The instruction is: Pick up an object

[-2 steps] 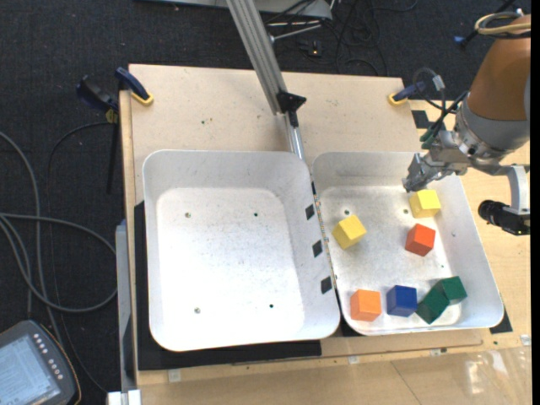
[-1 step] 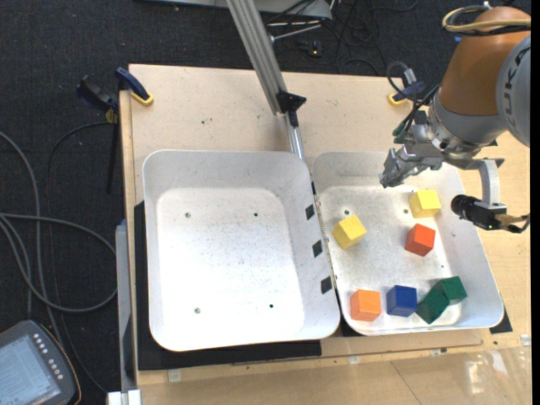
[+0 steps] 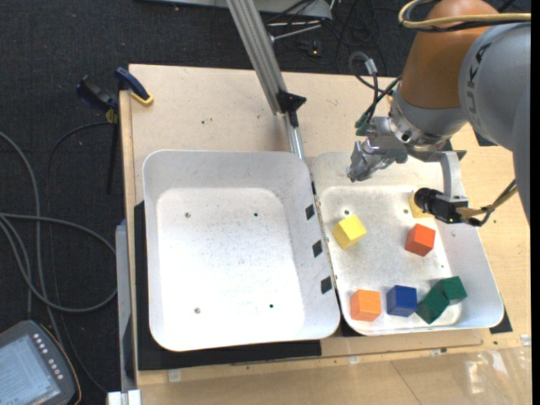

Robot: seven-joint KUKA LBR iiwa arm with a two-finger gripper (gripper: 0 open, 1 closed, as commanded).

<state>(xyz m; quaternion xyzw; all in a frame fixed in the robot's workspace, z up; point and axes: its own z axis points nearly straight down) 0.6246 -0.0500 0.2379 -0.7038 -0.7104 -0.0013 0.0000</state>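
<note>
My gripper [image 3: 361, 169] hangs over the far left corner of the right bin [image 3: 472, 256], above the bin's back rim, with nothing visibly between its fingers. Below it in that bin lie a yellow cube [image 3: 349, 229], a red-orange cube [image 3: 419, 240], an orange cube [image 3: 365, 304], a blue cube [image 3: 402, 300] and two green blocks [image 3: 442, 297] at the near right corner. Another yellow piece [image 3: 418, 203] is partly hidden behind a black part of the arm. The yellow cube is the closest to the gripper, a short way nearer the camera.
The left bin [image 3: 224, 247] stands beside the right one, their rims touching. A slanted metal rod [image 3: 257, 45] crosses the back of the bench to the bins' junction. A blue and yellow clamp [image 3: 114, 91] grips the bench's far left corner.
</note>
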